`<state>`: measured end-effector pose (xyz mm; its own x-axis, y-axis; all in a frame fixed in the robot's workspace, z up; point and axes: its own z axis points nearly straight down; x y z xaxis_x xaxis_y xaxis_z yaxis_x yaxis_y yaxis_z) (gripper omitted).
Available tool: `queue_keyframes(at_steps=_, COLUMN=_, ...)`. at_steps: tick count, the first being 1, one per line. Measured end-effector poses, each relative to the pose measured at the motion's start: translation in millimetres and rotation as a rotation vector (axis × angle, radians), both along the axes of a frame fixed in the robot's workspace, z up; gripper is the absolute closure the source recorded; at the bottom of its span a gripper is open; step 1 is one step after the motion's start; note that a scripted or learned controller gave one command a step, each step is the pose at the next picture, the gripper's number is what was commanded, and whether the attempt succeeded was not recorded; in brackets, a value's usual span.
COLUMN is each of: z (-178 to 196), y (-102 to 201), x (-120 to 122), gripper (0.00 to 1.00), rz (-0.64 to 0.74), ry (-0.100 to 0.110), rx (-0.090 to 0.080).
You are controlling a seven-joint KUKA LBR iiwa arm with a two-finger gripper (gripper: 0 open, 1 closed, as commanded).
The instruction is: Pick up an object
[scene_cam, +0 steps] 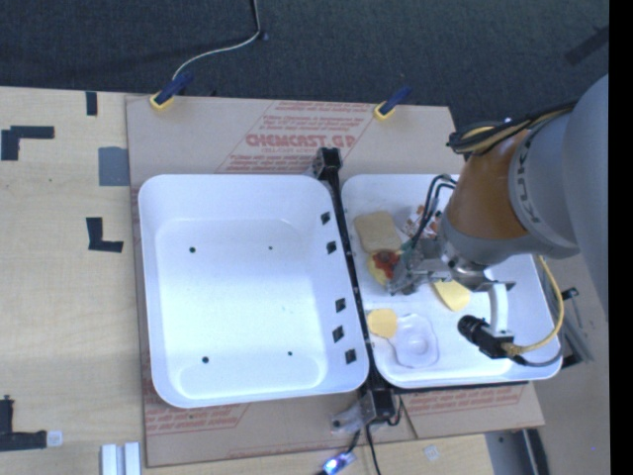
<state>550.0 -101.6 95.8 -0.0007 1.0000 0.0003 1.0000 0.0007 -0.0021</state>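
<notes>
Camera view — hand (404, 270) low over a red object (385, 262), right bin (534, 364).

The arm (514, 191) covers the right bin's (435, 369) far right corner and runs off the picture's right edge. The gripper (406, 270) is too small and blurred to read.

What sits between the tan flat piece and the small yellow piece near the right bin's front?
In the camera view, a red-and-yellow item lies between the tan flat piece and the small yellow piece, beside the tool.
</notes>
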Motion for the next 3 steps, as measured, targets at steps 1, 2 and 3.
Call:
queue_keyframes(at_steps=1, z=-10.8, y=0.3, x=-19.4, gripper=1.0, rz=-0.001, ry=-0.004, rx=-0.001)
queue_keyframes(at_steps=2, z=27.4, y=-0.2, x=-34.2, gripper=1.0, rz=-0.001, ry=-0.001, rx=0.001)
queue_keyframes(at_steps=3, z=-11.3, y=0.3, x=-41.4, gripper=1.0, rz=-0.001, ry=-0.003, rx=-0.001)
